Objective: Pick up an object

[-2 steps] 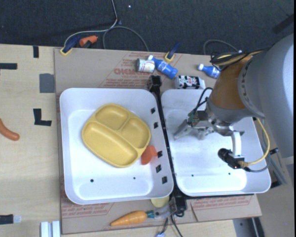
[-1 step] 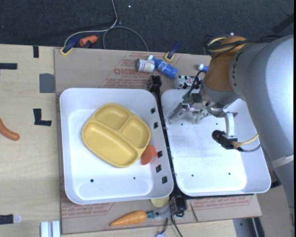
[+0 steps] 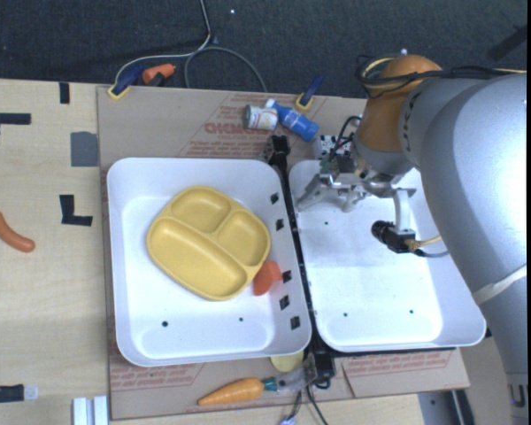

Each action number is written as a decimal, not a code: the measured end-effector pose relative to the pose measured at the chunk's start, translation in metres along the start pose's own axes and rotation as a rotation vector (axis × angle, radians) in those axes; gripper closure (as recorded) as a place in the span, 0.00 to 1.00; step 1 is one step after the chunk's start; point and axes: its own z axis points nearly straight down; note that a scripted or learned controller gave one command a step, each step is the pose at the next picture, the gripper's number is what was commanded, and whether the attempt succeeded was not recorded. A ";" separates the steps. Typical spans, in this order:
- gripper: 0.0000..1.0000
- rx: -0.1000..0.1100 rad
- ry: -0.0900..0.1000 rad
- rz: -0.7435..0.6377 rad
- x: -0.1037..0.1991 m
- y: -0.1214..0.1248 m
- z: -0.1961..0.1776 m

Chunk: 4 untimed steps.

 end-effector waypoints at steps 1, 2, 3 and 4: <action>0.00 -0.001 -0.002 0.001 -0.001 0.004 -0.001; 0.00 0.000 -0.001 0.001 -0.003 0.005 -0.010; 0.00 -0.005 -0.003 0.001 -0.002 -0.012 -0.002; 0.00 0.006 -0.004 -0.001 -0.002 0.010 -0.001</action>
